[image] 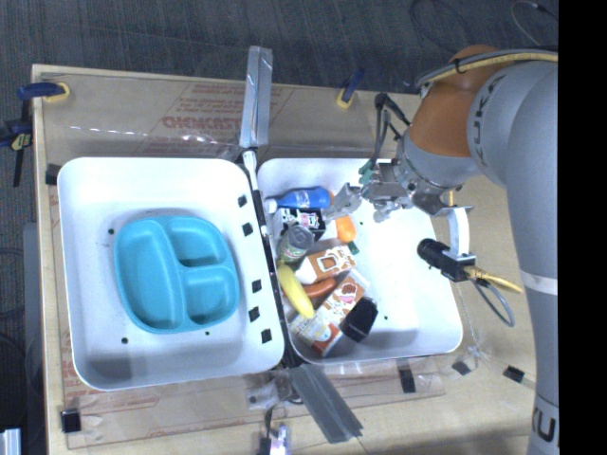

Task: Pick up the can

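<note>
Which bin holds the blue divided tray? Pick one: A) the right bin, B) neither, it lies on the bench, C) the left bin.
C: the blue divided tray lies alone on the floor of the left bin, while the can, banana and cartons are piled in the right bin.

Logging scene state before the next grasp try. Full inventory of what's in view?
bins: 2, white, side by side on the bench
divided tray: 1, light blue, left bin
can: 1, silver top, right bin by the divider
bottle: 1, blue, right bin, far corner near the divider
banana: 1, yellow, right bin, against the divider
cartons: about 2, orange-brown, piled mid right bin
black object: 1, right bin, near edge
clamps: 2, blue, bench far edge
arm: 1, grey with orange band, reaching from right
hand: 1, over right bin's far side
</note>
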You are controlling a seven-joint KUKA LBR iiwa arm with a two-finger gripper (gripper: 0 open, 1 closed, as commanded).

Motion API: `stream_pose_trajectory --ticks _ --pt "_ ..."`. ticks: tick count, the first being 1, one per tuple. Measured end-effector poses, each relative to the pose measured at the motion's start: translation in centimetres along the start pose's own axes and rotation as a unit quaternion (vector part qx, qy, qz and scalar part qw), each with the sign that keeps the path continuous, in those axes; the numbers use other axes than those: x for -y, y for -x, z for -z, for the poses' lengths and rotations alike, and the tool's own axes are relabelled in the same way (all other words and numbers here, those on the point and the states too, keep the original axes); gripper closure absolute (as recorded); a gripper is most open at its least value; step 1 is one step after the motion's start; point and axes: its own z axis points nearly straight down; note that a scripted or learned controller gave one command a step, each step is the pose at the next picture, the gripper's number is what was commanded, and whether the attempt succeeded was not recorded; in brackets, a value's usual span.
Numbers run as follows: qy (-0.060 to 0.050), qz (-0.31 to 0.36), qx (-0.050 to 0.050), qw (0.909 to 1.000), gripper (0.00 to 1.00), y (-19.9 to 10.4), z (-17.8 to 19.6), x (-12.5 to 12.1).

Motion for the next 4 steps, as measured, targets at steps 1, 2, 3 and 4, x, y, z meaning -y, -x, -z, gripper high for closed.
stream_pose_trajectory --ticks 1,2,3,4 --pt "0.007 0.028 0.001 0.9996 0.00 0.5 -7.8 4.3" --pt "0.011 -0.065 0.003 0.9978 0.00 1.0 -9.5 10.6" --pt "0.010 -0.062 0.001 0.9980 1.00 0.9 -8.5 10.5" --pt "0.001 -0.021 0.000 0.9998 1.00 -5.5 5.9 2.4"
